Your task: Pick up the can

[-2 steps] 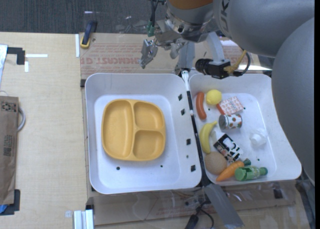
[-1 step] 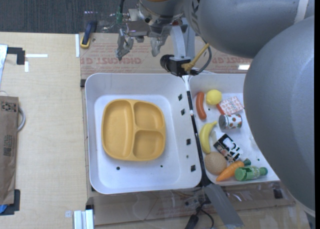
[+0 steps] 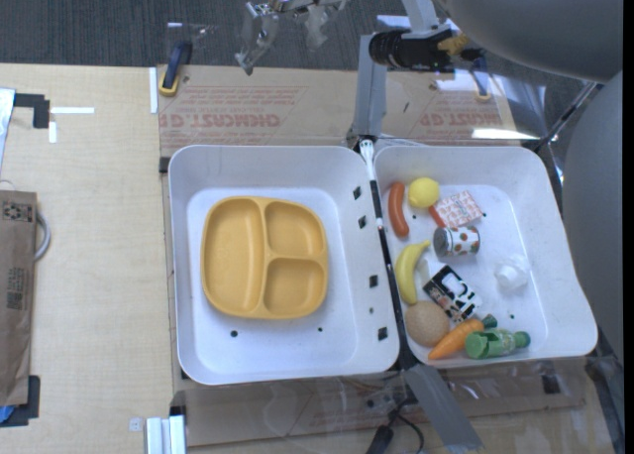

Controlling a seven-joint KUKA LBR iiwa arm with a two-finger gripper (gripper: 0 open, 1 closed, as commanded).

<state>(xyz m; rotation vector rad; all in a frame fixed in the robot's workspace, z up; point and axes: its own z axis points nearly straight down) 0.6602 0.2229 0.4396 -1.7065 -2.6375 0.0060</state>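
Among the food in the right bin [image 3: 555, 206] lies the can [image 3: 458, 240] — on its side, near the banana [image 3: 408, 274]. Well above, behind the bins, the tool [image 3: 287, 31] hangs open — nothing between its fingers.

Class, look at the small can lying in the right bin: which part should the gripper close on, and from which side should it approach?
Grip the can across its round body, coming straight down from above. It lies on its side, ends left and right, so its curved flanks are free, with the banana and the sausage apart from it.
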